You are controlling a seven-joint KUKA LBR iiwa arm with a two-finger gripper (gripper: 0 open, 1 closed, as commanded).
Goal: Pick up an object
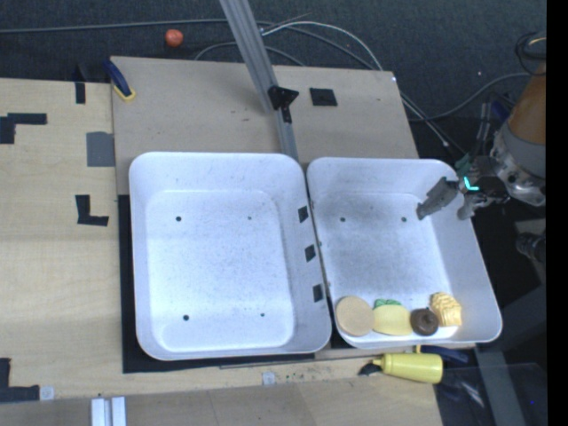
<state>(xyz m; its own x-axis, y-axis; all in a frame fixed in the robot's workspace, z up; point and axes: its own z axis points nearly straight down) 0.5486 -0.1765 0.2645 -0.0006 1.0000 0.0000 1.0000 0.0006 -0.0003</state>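
My gripper [451, 201] hangs over the right edge of the right bin [382, 238], its two dark fingers spread apart with nothing between them. Along that bin's front wall lies a row of small toys: a tan round cookie [354, 315], a yellow piece [391, 319] with a green bit [387, 304] behind it, a dark brown donut [425, 322] and a yellow ridged piece [445, 309]. The gripper is well behind these, toward the bin's far right side.
The left bin [217, 251] sits beside the right one. A yellow bottle-like object [410, 366] lies on the bench in front of the right bin. A grey pole [257, 56] slants down to the gap between the bins. Cables trail at the back right.
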